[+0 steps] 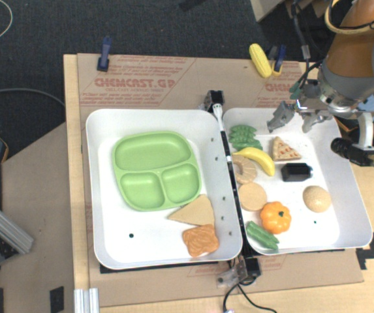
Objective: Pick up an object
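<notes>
My gripper point(296, 119) hangs over the far part of the right bin point(343, 194), its two fingers spread apart with nothing between them. Just below it lies a pizza slice point(283, 150). A black block point(296, 171), a banana point(257, 159), a green leafy piece point(243, 135), a tan egg point(317, 198), an orange pumpkin point(276, 216), a round cracker point(252, 196), a beige cookie point(245, 169) and a green pea pod point(262, 235) also lie in this bin.
The left bin point(102, 175) holds a green divided plate point(155, 169), a tan cheese wedge point(193, 211) and an orange fried piece point(200, 239). A yellow clamp point(260, 60) and a blue clamp point(104, 53) sit at the board's far edge.
</notes>
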Controlling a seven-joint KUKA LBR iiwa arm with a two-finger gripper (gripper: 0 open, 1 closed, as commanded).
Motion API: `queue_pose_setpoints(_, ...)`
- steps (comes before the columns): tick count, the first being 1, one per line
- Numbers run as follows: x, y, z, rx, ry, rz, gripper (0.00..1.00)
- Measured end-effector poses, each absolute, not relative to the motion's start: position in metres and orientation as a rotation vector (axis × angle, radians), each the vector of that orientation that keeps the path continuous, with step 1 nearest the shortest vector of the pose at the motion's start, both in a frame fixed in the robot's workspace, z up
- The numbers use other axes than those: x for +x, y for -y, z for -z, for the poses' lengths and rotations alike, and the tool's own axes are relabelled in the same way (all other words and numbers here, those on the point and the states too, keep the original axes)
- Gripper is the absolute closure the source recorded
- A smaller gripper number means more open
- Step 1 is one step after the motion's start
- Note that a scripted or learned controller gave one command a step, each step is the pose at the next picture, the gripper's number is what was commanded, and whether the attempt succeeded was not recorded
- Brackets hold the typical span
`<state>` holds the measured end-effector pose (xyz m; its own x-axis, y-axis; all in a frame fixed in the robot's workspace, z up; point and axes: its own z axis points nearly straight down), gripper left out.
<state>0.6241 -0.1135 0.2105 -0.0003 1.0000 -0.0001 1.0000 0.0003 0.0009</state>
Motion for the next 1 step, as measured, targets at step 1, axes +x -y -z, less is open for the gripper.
queue_pose_setpoints(1,0.6169,0.13,-0.1036,2.213,-2.216,-0.009,0.0)
